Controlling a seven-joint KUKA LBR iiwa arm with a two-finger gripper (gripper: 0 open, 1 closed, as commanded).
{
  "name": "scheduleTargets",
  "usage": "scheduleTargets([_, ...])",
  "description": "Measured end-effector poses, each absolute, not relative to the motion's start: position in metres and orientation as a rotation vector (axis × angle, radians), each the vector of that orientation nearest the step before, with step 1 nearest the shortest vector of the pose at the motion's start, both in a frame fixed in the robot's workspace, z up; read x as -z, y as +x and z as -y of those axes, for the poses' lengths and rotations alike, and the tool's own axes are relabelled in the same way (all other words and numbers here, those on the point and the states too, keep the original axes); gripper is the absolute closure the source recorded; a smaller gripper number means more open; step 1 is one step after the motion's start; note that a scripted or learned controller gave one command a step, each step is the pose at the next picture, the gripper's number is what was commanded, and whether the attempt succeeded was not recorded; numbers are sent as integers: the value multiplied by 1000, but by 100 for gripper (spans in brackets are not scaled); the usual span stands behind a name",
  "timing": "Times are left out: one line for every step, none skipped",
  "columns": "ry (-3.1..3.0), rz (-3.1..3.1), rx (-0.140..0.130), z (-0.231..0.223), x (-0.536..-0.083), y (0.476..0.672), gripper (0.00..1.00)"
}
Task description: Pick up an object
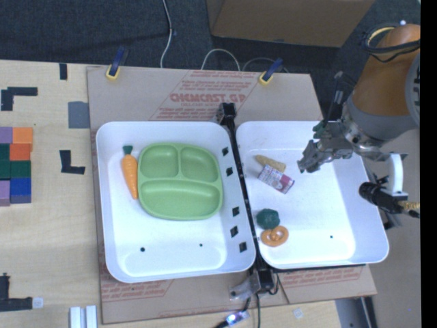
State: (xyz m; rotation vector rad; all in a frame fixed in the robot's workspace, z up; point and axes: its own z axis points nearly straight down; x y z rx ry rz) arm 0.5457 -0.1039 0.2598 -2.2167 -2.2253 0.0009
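Note:
My gripper (306,165) hangs over the right bin (341,203), its dark fingers pointing down and left. Just left of it lie a small pink-and-white packet (276,179) and a tan stick-shaped piece (270,162), apart from the fingertips. Lower in the same bin sit a dark green lump (268,218) and an orange pretzel-shaped toy (276,236). Nothing shows between the fingers. In the left bin (116,203) a green divided plate (181,181) lies next to a toy carrot (129,173).
A black divider (234,183) runs between the two bins. Coloured blocks (15,166) sit at the far left of the bench. A cardboard box (293,5) stands behind the bins, and cables trail over the cardboard sheet (205,94).

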Motion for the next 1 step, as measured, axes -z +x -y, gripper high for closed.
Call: scheduleTargets([-2213, 2228, 0, 51, -263, 563, 100])
